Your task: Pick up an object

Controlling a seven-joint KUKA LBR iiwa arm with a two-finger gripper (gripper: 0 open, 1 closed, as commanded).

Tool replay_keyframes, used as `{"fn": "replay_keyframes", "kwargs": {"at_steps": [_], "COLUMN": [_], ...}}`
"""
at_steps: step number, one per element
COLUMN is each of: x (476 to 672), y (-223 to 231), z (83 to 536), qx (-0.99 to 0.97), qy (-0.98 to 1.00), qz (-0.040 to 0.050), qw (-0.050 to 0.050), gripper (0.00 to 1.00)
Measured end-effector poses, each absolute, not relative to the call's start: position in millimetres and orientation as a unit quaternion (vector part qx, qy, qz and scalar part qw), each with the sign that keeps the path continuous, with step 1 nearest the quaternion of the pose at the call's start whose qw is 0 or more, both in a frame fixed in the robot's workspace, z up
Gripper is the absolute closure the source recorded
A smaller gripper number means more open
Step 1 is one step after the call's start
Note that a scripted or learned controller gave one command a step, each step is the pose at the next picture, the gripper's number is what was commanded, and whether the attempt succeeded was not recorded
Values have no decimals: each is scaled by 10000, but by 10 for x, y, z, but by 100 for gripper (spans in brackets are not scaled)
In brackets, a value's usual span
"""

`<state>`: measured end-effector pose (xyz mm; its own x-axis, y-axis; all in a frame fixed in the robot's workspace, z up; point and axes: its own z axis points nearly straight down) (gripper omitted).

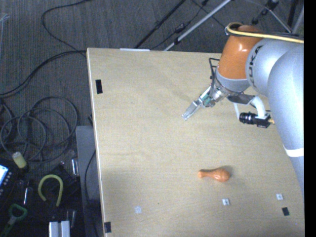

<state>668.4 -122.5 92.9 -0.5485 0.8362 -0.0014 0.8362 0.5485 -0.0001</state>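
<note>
An orange, pear-shaped object [216, 174] lies on its side on the bare wooden table [148, 147], toward the near edge, its narrow end pointing left. A few small black and white markers sit on the table just beyond it toward the near right corner. Farther back, the grey arm [279, 83] with its orange band reaches in from the right. Its pincer [190, 112] hangs over the middle of the table, slanting down to the left, well apart from the orange object and with nothing between its fingers; whether they are open or closed I cannot tell. On the floor at left lie black cables [39, 127] and a yellow-green hook [50, 186].
</note>
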Motion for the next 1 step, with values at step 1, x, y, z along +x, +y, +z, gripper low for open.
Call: {"fn": "replay_keyframes", "kwargs": {"at_steps": [1], "x": [6684], "y": [-1225], "z": [929], "qx": [4751], "qy": [8799], "qz": [-4], "qw": [6], "gripper": [0]}}
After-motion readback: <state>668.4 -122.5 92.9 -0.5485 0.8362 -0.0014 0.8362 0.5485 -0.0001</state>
